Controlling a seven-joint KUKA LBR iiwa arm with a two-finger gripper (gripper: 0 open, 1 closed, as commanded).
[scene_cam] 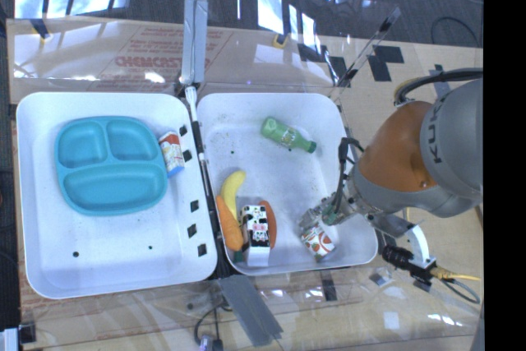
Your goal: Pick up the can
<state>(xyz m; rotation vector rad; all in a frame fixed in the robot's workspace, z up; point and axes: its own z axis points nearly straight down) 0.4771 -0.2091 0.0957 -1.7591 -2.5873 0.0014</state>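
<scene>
Near the front right corner of the right-hand shallow white bin (246, 107) lies the small red-and-white printed can (319, 242), tipped on its side close to the bin's right wall. Grey arm with orange band (394, 156) reaches in from the right; its two-finger gripper (322, 218) sits just above the can, touching or nearly so (finger spread cannot be told from this angle). Same bin: green plastic bottle (287, 136) lying toward the back, yellow banana (233, 189), orange carrot (229, 223) and black-and-white cow-patterned carton (256, 228) clustered at front left. Left white bin (49, 259): blue three-compartment plastic plate (111, 164), with a small red-and-white container (171, 152) just beside its right edge.
</scene>
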